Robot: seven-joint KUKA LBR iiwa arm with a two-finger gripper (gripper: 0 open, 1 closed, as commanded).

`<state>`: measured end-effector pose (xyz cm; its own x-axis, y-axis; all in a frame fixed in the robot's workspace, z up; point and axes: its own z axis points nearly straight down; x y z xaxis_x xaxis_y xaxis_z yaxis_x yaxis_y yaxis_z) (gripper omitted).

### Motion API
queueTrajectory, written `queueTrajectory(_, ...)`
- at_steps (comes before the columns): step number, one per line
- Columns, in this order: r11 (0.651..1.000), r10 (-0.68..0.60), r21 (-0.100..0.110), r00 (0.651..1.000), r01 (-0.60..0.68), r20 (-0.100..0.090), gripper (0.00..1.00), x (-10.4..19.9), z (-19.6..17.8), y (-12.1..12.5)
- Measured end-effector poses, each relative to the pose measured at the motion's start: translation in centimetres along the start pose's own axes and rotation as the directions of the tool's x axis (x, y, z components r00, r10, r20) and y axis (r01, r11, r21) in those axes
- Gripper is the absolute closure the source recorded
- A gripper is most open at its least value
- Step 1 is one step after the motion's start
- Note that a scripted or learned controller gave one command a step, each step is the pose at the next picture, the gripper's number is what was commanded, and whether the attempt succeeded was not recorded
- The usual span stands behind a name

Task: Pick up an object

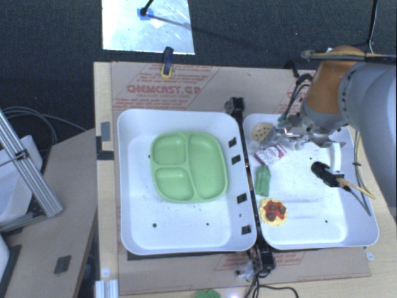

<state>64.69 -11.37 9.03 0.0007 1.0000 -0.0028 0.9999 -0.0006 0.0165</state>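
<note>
In the right bin (347,228), nearest at 7 o'clock, lies a small yellow disc (273,211), flat and round, dotted with red blobs like a toy pizza. Past it at 9 o'clock, against the bin's wall, a green piece (263,180) lies lengthwise, oblong and matte. At 10 o'clock sits a pink and white packet (270,156), crinkled and tilted. Farther, near 11 o'clock, a tan biscuit (263,130), round and speckled, lies flat in the corner.

The gripper (284,135), metallic, hangs just beside the packet at the packet's 1 o'clock, touching or not I cannot tell; wide or narrow, I cannot tell.

The left bin (133,228), smooth white plastic, bears a pale green plate (189,166), glossy, rounded and split into three compartments.

Beyond, at 12 o'clock, a yellow-and-blue clamp (167,64) grips the printed board (164,89), and a shiny foil sheet (147,17) lies farthest.
</note>
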Motion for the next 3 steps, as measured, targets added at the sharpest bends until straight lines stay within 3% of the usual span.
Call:
queueTrajectory(1,1.0,-0.001,0.017,1.0,0.001,-0.003,0.0,1.8,-2.5,-4.1)
queueTrajectory(2,1.0,-0.006,0.011,1.0,0.006,-0.004,0.0,0.9,0.5,-0.6)
queueTrajectory(3,1.0,-0.006,0.011,1.0,0.006,-0.004,1.0,0.9,-0.6,-0.6)
